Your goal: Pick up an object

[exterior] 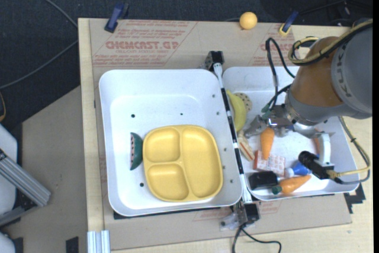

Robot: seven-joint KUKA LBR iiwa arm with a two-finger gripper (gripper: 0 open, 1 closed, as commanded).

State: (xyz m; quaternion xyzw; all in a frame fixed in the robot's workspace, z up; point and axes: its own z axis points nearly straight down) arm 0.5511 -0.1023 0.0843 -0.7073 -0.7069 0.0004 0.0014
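My gripper (269, 125) hangs low over the middle of the right bin (254, 77), under the grey and orange arm that comes in from the right. Directly below it, an orange carrot-shaped piece (267, 140) points up toward the gripper; I cannot see whether the two touch. A yellow banana (238, 108) lies just left of the gripper against the bin's left wall. Toward the front of that bin lie a red and white packet (270, 161), a black block (263, 179), a second orange carrot (294, 184) and a small blue piece (299, 170).
The left bin (118, 98) holds a yellow divided plate (180, 162) with a watermelon slice (135, 151) at its left edge. A yellow ball (248, 20) rests on the board behind the bins. Blue clips (115, 17) (288, 22) sit at the board's back edge.
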